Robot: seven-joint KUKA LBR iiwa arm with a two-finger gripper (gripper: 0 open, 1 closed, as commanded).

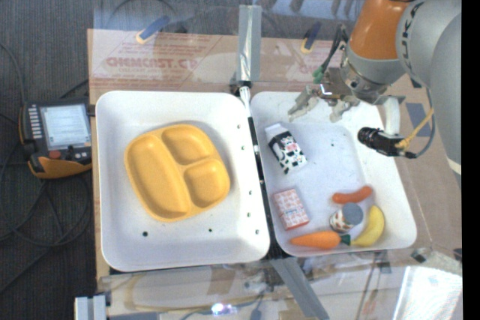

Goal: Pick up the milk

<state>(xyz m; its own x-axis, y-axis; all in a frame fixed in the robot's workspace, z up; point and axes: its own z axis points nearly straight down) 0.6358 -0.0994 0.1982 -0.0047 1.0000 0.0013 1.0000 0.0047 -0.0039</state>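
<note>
Approach step, by your view: the two-finger metal gripper hangs spread and empty over the right white bin's far edge. The cow-patterned milk carton lies on its side near that bin's left wall, just below-left of the fingers. Next move needs lowering astride the carton. Bench stands on grey carpet, cables trailing.

Glossy yellow plastic plate, matt white bins, cow-print printed milk carton.
</note>
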